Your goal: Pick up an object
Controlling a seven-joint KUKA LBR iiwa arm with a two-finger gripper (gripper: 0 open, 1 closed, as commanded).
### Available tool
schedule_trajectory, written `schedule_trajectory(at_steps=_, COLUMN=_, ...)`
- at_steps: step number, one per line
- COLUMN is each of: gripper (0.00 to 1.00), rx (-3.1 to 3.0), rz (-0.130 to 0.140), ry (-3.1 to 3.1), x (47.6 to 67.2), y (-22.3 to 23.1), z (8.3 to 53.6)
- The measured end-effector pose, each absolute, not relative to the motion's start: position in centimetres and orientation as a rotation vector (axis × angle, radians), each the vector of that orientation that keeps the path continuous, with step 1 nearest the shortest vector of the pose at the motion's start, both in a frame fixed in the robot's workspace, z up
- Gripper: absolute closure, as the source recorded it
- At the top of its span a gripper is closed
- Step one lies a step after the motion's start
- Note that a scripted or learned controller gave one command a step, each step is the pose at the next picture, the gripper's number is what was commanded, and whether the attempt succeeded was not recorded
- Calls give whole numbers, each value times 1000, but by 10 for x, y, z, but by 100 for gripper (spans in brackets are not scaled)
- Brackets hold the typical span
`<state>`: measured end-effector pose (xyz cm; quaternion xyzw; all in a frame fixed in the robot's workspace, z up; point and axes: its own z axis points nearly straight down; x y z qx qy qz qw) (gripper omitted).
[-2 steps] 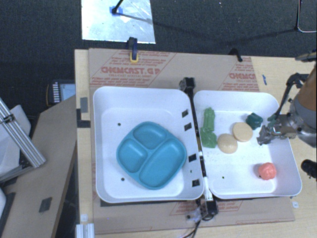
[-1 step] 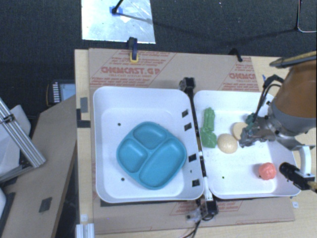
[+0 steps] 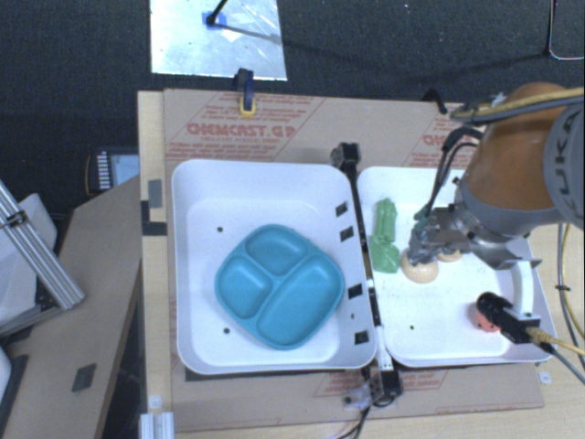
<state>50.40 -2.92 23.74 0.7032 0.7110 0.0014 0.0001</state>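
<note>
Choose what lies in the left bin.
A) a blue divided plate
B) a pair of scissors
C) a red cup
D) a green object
A: the blue divided plate sits inside the left bin, while the green object lies in the right bin.

Both bins are white. The left bin [image 3: 265, 179] carries a turquoise-blue plate [image 3: 279, 286]. The right bin [image 3: 439, 332] carries a green toy [image 3: 385, 231], a beige ball [image 3: 421, 272] and a small orange-red piece [image 3: 482, 315]. The bench [image 3: 302, 117] is pale brown with red lettering. The arm [image 3: 521, 154] is grey, banded orange.
</note>
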Motion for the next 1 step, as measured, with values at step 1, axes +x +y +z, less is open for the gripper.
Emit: schedule_trajectory(at_steps=1, gripper=100, rx=2210, rz=3, ry=2233, x=508, y=26, z=243)
